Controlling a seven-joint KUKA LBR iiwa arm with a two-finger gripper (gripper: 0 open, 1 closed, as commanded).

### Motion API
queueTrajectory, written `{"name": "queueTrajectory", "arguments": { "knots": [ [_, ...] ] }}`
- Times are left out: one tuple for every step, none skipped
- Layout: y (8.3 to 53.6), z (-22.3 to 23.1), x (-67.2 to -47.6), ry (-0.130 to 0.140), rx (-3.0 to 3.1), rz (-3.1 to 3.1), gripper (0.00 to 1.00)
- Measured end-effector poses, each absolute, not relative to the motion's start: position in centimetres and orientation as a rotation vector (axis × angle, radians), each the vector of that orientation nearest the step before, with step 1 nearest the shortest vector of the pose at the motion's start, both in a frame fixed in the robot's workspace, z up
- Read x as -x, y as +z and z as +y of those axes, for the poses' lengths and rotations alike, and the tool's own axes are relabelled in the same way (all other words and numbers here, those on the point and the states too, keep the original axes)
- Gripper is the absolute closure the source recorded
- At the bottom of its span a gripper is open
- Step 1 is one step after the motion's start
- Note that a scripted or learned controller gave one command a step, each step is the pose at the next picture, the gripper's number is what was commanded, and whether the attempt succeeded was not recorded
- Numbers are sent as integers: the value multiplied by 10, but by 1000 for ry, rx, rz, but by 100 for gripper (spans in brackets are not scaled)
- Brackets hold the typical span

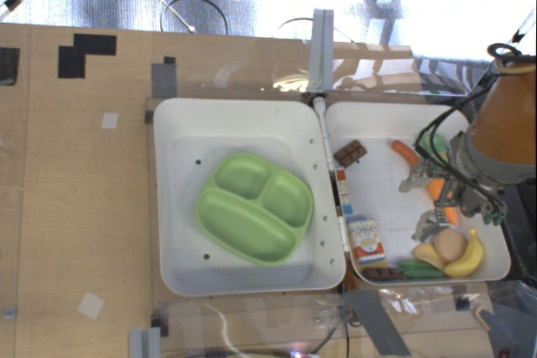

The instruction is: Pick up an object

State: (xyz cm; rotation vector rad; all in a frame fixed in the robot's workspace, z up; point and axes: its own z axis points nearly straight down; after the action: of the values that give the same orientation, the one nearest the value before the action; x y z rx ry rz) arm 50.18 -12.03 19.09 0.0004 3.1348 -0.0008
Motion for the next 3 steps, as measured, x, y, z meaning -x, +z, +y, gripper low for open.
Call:
{"name": "queueTrajectory", "arguments": {
  "knots": [
    [91, -165, -542, -5, -150, 3117, 0],
    [105, -164, -546, -8, -140, 3106, 100],
    [105, -164, -546, -8, -140, 3107, 0]
  ]
}}
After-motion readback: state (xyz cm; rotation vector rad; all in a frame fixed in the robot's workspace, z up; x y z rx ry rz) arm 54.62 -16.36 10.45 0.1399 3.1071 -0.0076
